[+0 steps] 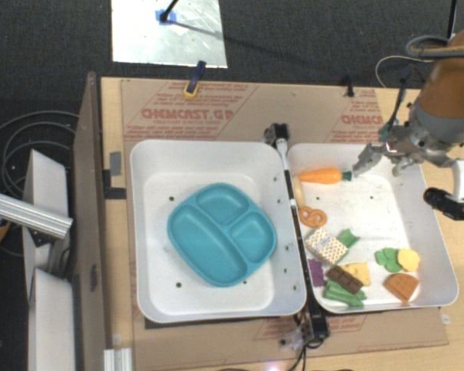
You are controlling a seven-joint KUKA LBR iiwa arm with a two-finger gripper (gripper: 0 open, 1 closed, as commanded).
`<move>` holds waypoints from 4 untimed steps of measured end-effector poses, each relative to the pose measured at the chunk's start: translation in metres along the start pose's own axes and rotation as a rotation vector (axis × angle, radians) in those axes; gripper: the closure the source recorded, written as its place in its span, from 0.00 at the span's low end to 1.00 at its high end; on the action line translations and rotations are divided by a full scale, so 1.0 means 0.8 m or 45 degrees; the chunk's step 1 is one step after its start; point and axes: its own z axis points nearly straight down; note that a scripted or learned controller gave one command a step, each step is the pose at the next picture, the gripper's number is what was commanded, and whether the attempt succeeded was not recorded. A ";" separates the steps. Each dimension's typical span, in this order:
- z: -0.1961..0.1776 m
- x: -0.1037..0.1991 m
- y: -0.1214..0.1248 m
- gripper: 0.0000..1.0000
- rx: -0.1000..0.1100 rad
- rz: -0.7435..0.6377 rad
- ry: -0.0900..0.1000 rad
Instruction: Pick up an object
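Near edge of the right bin (441,280): cluster of toy food. Waffle piece (403,286), green bean pod (344,293) against the front wall, chocolate bar (345,277), yellow cheese wedge (360,271), green-and-yellow piece (397,260), checkered wafer (326,246), purple bit (316,272). Packed tight, several touching, so a poor first target.

Mid bin: pretzel (312,217) alone, just beside the divider wall.

Left bin (151,207) carries a teal divided tray (221,233), sitting at a diagonal.

Far end of right bin: carrot (320,176), orange body with a green tip. Long axis runs roughly left-right across the view, green tip pointing toward the end effector (375,158). Nothing touching it, best candidate in my view.

End effector sits at the far right corner of that bin, near the back wall. Fingers look spread, one slanting down-left almost to the carrot's green tip, nothing between them. Not holding anything.

Key relation: carrot lies left and slightly nearer than the end effector, close by, well apart from the front cluster. Fingers would need to close across the carrot's short axis, so probably a short move left over the orange body plus a wrist turn. Risk: grabbing at the thin tip and having it slip.

Beyond the bins: cardboard sheet (216,110) on the worktop (89,207).
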 end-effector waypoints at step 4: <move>0.048 0.085 0.023 1.00 -0.008 -0.008 0.000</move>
